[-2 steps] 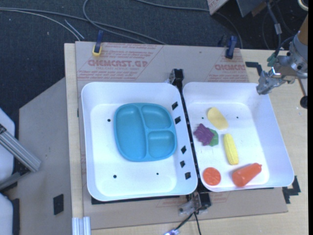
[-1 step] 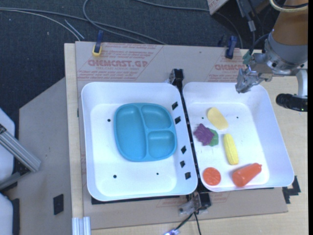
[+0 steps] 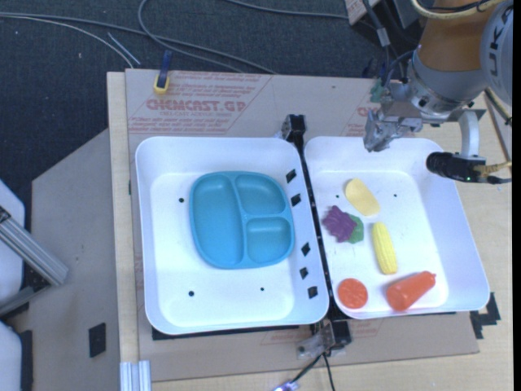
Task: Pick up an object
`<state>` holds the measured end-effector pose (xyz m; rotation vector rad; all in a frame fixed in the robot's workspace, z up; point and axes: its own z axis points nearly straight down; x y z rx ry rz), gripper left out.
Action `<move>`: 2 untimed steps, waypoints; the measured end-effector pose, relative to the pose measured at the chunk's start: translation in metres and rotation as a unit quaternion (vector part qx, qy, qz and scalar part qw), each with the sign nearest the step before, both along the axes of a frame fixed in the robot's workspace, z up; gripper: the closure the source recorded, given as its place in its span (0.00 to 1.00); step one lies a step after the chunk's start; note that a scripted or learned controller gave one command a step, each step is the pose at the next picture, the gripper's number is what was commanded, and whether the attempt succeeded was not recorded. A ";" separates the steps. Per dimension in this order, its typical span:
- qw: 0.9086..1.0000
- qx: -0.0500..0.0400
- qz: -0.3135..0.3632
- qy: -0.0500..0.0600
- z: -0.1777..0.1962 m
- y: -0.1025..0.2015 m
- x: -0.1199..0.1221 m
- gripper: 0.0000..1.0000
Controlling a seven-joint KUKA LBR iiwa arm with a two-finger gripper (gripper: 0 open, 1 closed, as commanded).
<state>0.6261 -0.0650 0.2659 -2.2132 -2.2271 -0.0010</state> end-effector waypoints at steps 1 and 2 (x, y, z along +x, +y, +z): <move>1.000 0.001 0.000 0.001 -0.016 0.056 -0.005 1.00; 1.000 0.000 -0.001 0.000 -0.027 0.111 0.005 1.00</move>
